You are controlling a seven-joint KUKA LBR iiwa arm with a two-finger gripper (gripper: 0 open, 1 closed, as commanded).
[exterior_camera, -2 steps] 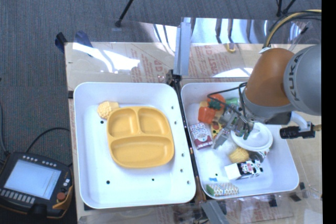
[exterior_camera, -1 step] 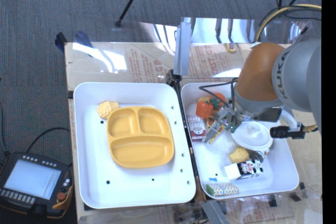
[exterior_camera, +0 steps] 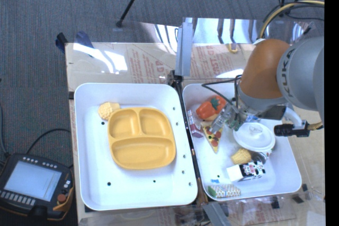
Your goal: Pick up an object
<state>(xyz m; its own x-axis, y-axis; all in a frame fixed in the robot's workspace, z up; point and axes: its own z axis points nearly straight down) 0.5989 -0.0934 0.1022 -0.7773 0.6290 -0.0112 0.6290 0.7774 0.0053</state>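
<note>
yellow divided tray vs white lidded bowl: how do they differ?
The yellow divided tray lies in the left bin, open-topped with three compartments; the white lidded bowl sits in the right bin, round and covered. The tray looks much larger and stands apart; the bowl is crowded by other items. Both rest upright.

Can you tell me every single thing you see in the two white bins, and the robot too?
divided plate: one, yellow, middle of left bin
corn-like toy: one, pale yellow, left bin, touching plate's upper-left corner
pepper-like toy: one, orange-red with green top, upper left of right bin
pizza slice toy: one, yellow and red, below the pepper
lidded cup: one, white, middle of right bin
cow-print carton: one, white and black, lower right bin
small wedge: one, yellow, above carton
striped packet: one, multicoloured, right bin's front edge
tool: one, grey, over right bin, near pepper
</note>
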